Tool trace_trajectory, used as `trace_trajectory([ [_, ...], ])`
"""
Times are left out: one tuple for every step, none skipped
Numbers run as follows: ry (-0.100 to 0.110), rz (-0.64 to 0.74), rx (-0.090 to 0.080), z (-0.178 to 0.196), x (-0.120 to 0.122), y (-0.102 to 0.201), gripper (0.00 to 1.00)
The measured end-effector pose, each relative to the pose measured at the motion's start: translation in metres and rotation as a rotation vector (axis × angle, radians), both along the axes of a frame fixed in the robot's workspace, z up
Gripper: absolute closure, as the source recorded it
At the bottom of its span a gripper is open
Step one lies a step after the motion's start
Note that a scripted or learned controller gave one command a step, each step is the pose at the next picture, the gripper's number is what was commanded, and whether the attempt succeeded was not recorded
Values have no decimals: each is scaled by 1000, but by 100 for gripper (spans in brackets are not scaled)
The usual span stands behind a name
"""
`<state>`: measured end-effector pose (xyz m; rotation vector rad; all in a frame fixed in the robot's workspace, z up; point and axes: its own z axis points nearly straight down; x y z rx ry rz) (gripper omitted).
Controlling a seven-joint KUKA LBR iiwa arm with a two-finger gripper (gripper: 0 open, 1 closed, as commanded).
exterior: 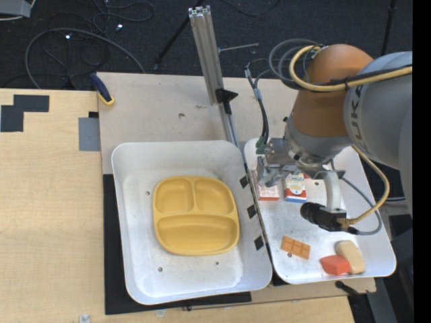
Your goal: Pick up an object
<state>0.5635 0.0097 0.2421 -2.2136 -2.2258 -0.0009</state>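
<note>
**Two white bins, grey arm low over the right one**

Two shallow white plastic bins side by side on a pale wooden table (47,200): left bin (135,261) larger in view, right bin (377,254) partly covered by the arm. Reaching in from the right, a bulky grey KUKA arm with an orange band (330,93) above the wrist, bent down over the right bin's upper half. Resting flat near the middle of the left bin, a yellow plastic divided plate with three compartments (196,214). At the arm's tip, the jaws (273,173), down close to the right bin's left wall; whether open or closed, cannot tell, and nothing seen between them. Just below the jaws, two small white-and-red cartons: one (268,192) at the left, the other, with a blue patch (294,191), beside it. Farther down in the same bin, a flat orange rectangular block (295,247). Near the lower right corner, a tan bread-shaped piece (351,256) touching a red-orange wedge (335,265).
</note>
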Motion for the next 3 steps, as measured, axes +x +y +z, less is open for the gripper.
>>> trace_trajectory([
  [1,-1,-1,-8,25,55,100],
  [2,-1,-2,-17,32,96,100],
  [2,-3,-3,-17,31,95,0],
])
